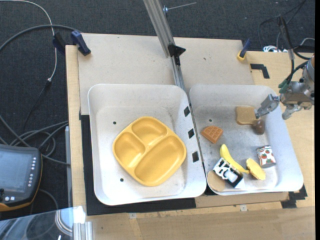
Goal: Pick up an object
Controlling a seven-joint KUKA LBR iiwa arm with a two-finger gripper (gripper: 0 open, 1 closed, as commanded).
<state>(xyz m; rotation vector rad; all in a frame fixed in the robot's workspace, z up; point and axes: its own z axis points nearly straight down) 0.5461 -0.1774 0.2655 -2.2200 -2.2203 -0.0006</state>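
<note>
The left bin (100,134) is occupied by a yellow divided plate (149,150). The right bin (295,169) contains a tan bread slice (245,115), a brown piece (258,127), a waffle (212,134), a banana (230,158), a yellow slice (255,168), a small carton (266,156) and a black-and-white item (228,173). The gripper (278,109) is seen open at the right bin's far right edge, its fingers spread around nothing.
</note>
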